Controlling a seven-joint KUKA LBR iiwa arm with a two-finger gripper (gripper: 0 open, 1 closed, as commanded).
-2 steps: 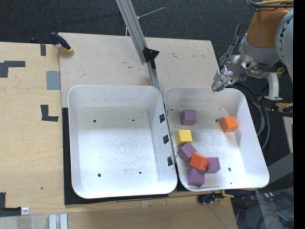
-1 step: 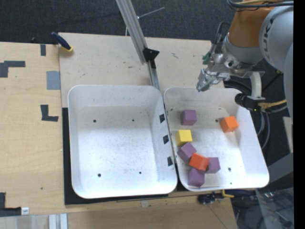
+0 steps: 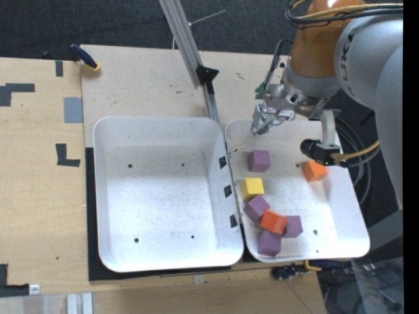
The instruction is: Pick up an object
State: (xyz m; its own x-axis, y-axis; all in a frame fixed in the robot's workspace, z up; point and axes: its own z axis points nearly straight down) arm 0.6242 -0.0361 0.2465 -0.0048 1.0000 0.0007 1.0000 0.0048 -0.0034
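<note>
1. On the table (image 3: 150, 77), two white bins sit side by side; the left bin (image 3: 163, 195) holds nothing I can see, and the right bin (image 3: 340, 227) holds all the blocks.
2. Over the right bin's far edge hangs the arm (image 3: 353, 38), its end effector (image 3: 265, 124) pointing down; whether it is apart or together cannot be told, and nothing is seen clamped in it.
3. Nearest target: a purple block (image 3: 260, 160), just below the end effector in the view, towards the camera. It is roughly cubic, with no clear long axis.
4. Farther off lie a yellow block (image 3: 253, 187), an orange block (image 3: 314, 171) and a touching cluster (image 3: 272, 224).
5. No readable writing or brand anywhere.
</note>
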